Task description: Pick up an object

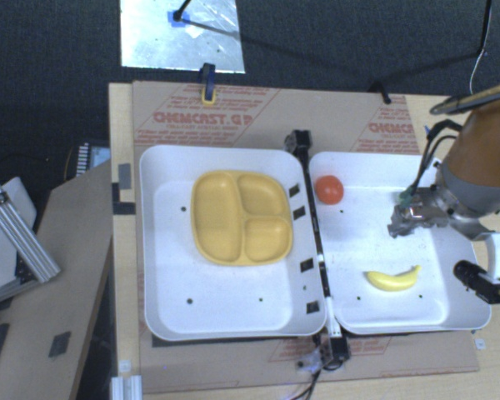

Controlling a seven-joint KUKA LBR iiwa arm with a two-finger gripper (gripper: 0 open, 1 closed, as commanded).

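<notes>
Two shallow white bins sit side by side on a bench covered with printed cardboard [267,111], seen from above at a slant. The left bin [162,248] holds a yellow plate [240,217] with three sections, lying flat near the middle. The right bin [362,311] holds two pieces of fruit: a small round orange-red tomato [329,189] near the far left corner, close to the wall where the bins meet, and a yellow banana [392,279] lying toward the near side, curved with its ends tipped up.

The robot arm [483,161] reaches in from the right, grey with an orange band above the wrist. Its gripper [407,217] hangs over the right side of the right bin, beyond the banana and to the right of the tomato, apart from both. Nothing is visible between its tips; whether they are apart or together cannot be told from this angle.

Beyond the bench, a shiny metal sheet [182,23] lies on dark carpet. A metal frame [17,232] stands at the left.
</notes>
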